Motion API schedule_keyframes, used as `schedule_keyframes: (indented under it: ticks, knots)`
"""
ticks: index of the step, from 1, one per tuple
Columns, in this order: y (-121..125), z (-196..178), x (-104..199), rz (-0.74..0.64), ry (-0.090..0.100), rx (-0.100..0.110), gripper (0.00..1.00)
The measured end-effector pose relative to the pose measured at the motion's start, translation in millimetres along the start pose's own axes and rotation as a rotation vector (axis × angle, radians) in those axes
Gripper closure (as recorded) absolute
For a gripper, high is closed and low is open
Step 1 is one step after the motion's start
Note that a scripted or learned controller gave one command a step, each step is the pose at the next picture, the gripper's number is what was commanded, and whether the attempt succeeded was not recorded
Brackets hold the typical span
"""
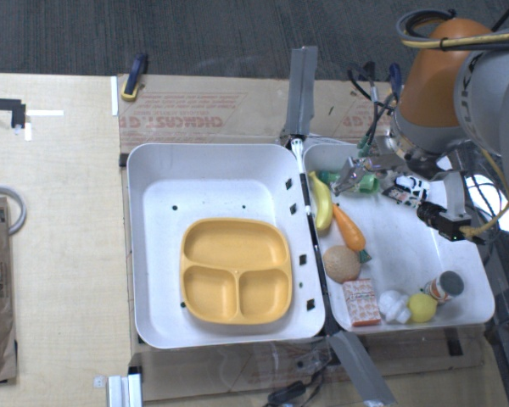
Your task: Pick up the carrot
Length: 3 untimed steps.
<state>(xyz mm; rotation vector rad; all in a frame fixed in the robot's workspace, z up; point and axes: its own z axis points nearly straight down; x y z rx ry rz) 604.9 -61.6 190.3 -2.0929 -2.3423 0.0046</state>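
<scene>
The orange carrot [349,228] lies slantwise in the right bin [407,253], its green top pointing toward the bin's front, just right of a yellow banana [321,203]. My gripper [353,176] hangs at the back of that bin, above and behind the carrot, near a green item [366,181]. It is clear of the carrot, with a gap between them.
The left bin [153,253] holds a yellow divided tray [236,270]. In the right bin lie a brown round item [342,264], a red-and-white packet [360,302], a white lump [393,304], a yellow ball [422,308], a small can [447,287] and a black-and-white item [405,190].
</scene>
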Motion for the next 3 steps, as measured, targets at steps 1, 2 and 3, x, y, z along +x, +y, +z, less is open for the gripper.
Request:
schedule_keyframes:
  ticks: [1,2,3]
  knots:
    - [-72,90,-27,-0.018,0.002,0.000,0.00]
    - [-72,83,-28,-0.015,0.002,0.002,1.00]
    - [4,0,-26,0.163,0.000,0.000,1.00]
